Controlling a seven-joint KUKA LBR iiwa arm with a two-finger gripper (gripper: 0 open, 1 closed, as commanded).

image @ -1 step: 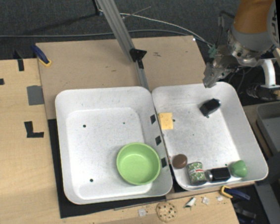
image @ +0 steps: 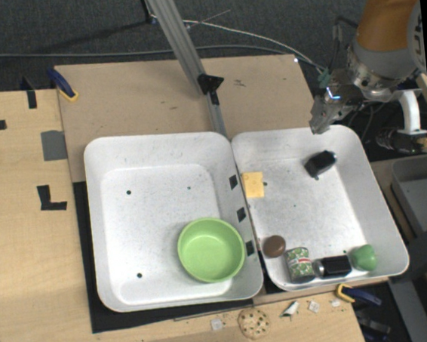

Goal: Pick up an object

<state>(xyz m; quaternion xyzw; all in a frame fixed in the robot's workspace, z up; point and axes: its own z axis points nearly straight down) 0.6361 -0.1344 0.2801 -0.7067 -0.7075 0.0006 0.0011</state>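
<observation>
Left bin [image: 112,215]: green bowl [image: 211,249] upright in near right corner, rim close to the wall. Right bin [image: 377,210]: yellow square block [image: 254,185] flat near the left wall; brown round piece [image: 273,245] further down, too small to tell what it is. Near edge row: small can [image: 298,264] with green and white label, print unreadable; black object [image: 333,267] just beside it, shape hard to make out; green rounded object [image: 364,258] touching the black one, in the corner. Black lumpy object [image: 320,163] lies alone in the bin's far right part, dark and matte, no detail visible. Gripper [image: 323,119] hangs over the bin's far right rim, above and apart from the black lumpy object, nothing seen held. Arm [image: 384,27] cut off by the top edge. On the bench below the bins, a cookie-like disc [image: 251,323] and small scraps.
</observation>
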